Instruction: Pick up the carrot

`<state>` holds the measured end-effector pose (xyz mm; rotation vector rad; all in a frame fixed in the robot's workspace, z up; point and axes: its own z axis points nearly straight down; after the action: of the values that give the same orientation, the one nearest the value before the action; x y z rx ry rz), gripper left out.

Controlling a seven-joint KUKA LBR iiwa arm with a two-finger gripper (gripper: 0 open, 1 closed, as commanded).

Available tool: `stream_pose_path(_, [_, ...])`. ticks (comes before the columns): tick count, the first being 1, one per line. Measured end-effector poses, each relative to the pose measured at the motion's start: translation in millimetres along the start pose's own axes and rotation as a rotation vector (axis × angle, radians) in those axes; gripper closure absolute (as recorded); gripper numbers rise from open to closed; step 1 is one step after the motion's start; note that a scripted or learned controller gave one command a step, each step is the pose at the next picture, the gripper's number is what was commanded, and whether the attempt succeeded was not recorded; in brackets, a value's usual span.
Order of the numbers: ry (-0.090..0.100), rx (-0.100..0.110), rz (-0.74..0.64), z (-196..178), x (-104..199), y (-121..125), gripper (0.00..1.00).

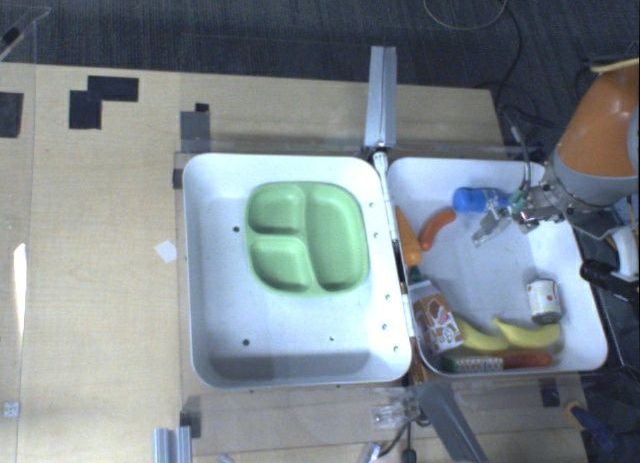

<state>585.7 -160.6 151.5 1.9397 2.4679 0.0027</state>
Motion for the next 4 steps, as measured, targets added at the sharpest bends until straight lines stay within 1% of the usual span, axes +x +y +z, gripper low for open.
stream_pose_path(1, [-0.001, -0.005, 0.14, 57, 52, 54, 0.0])
stream_pose_path(2, [-0.001, -0.011, 0.136, 45, 53, 57, 1.0])
stream_pose_path(3, [-0.002, -0.004, 0.068, -41, 17, -14, 1.0])
stream_pose_path(4, [-0.003, -0.003, 0.008, -72, -30, -41, 1.0])
